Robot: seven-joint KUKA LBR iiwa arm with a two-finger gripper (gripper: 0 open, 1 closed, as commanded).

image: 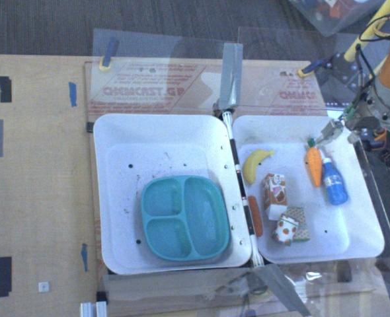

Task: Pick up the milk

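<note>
The milk (275, 193) is a small brown and white carton lying in the middle of the right bin (360, 243), just below a banana (255, 163). A second small carton (289, 226), white with orange spots, lies tilted right below it. My gripper (337, 128) hangs over the bin's upper right corner, above and to the right of the milk and well apart from it. It is close to the top end of a carrot (313, 166). Nothing shows held in it.
A blue bottle (334, 184) lies beside the carrot at the right. A hot dog (254, 215) rests along the right bin's left wall. The left bin (116, 144) holds a teal divided plate (184, 218). Cables and a box sit beyond the bench's upper right.
</note>
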